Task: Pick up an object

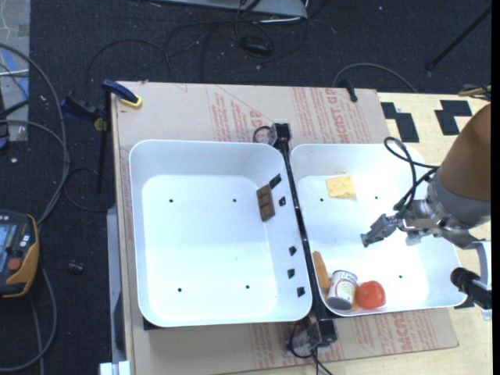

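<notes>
Hovering hand [376,233] above right bin [406,158]

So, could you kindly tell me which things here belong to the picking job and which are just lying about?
Job:
gripper
yellow block
red ball
can
orange stick
brown bar

Lying about:
blue-and-yellow clamp
cables
handheld device

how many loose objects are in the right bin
4: a yellow block near the far wall, and along the near left corner an orange carrot, a can and a red tomato.
</notes>
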Available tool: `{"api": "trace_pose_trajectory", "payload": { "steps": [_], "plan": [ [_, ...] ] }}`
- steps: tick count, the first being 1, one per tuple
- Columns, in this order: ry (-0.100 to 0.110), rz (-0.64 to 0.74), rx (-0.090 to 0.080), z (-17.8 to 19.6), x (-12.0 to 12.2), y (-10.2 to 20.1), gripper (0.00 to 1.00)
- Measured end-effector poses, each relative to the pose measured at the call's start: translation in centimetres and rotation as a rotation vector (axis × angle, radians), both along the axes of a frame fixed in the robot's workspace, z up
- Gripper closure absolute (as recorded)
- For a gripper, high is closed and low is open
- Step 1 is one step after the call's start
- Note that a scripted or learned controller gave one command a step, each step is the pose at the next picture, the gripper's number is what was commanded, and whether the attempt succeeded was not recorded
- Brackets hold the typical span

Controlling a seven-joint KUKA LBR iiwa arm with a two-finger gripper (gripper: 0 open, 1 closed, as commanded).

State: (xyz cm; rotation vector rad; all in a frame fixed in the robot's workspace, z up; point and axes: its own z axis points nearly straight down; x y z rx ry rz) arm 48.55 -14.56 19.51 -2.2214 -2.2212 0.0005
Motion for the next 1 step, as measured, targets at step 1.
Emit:
{"api": "trace_pose_trajectory", "payload": {
  "steps": [1],
  "plan": [
    [-0.001,0.0,-0.001,1.41,1.89,-1.95,0.0]
  ]
}}
